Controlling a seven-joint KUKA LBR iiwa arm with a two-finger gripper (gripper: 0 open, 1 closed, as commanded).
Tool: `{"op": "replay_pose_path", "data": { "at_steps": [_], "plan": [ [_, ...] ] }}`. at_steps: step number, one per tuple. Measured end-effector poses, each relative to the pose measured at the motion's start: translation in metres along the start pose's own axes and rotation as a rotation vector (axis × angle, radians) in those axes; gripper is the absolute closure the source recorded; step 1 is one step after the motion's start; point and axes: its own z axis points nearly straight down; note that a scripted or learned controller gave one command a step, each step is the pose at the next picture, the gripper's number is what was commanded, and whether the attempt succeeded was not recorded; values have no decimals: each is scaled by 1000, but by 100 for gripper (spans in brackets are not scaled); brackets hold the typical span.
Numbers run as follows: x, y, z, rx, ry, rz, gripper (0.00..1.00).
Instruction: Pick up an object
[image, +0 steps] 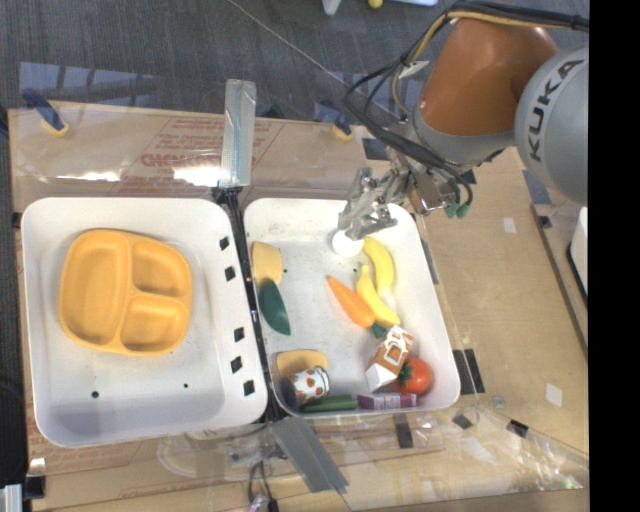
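The gripper (362, 212) hovers above the banana (378, 280) in the right bin (300, 215), apparently lining up a grasp; its fingers' spread is unclear.

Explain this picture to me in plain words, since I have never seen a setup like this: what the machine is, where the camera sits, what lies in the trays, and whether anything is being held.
One camera looks down at a slant on a bench with two shallow white trays side by side. The grey and orange shape at upper right is a robot arm. At its tip is a metal gripper with two fingers, hanging over the far edge of the right tray.

The left tray holds a yellow divided plate. The right tray holds toy food: a banana, a carrot, a tomato, a small carton, a small can and a dark green vegetable.

I see nothing between the fingers, and the picture is too coarse to show whether they are open or closed.
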Motion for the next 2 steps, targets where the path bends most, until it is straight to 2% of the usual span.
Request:
{"op": "replay_pose_path", "data": {
  "at_steps": [1, 2],
  "plan": [
    [-2, -81, -8, 1, 1, -272, 100],
    [-2, -81, -8, 0, 1, -272, 0]
  ]
}}
